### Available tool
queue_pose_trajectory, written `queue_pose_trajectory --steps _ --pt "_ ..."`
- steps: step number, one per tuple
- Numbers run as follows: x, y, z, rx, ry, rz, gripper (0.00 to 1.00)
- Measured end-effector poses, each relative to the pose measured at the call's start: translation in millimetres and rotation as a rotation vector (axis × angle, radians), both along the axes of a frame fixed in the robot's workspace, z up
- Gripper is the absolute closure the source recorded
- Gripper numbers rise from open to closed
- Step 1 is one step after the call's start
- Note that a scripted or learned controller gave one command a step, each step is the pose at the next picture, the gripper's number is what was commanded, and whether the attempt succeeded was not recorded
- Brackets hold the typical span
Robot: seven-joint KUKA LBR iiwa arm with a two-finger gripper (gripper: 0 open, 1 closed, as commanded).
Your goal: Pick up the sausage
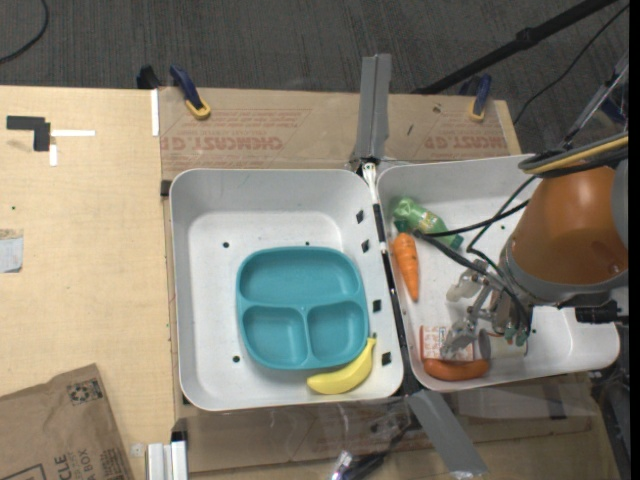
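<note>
Dark carpet behind, wooden tabletop (80, 298) with two white bins on it, left bin (200, 268) and right bin (570, 343). Your gripper (470, 340) is down in the right bin near its front wall. Sausage (455, 369), reddish-orange, lies flat just below the gripper against that front wall; the fingertips look to be touching or right over its top. You can't tell if the fingers are apart or together, too much clutter and cable there. Judging from this, the task isn't done: sausage is on the bin floor, not lifted. Grasp and lift are left.

Around: small red-and-white packet (432, 342) just left of the gripper, beside the sausage, could get pinched along with it. Carrot (405, 262) up and left of the gripper, green leafy item (415, 215) farther up past it. Well left, in the other bin, teal divided plate (302, 306) and banana (343, 372) touching its front edge. Front wall crowds the sausage, so watch finger clearance.
</note>
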State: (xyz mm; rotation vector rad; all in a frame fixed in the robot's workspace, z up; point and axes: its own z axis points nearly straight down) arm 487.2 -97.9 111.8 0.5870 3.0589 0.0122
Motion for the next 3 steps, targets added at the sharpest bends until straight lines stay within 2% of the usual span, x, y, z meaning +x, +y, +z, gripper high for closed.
queue_pose_trajectory --steps 1,2,3 --pt "0.0 -27.5 -8.3 0.001 0.003 0.298 0.0" --pt "2.8 -50.0 -4.9 -0.002 -0.003 0.439 0.0" --pt "5.5 -40.2 -4.4 -0.015 -0.007 0.698 0.0"
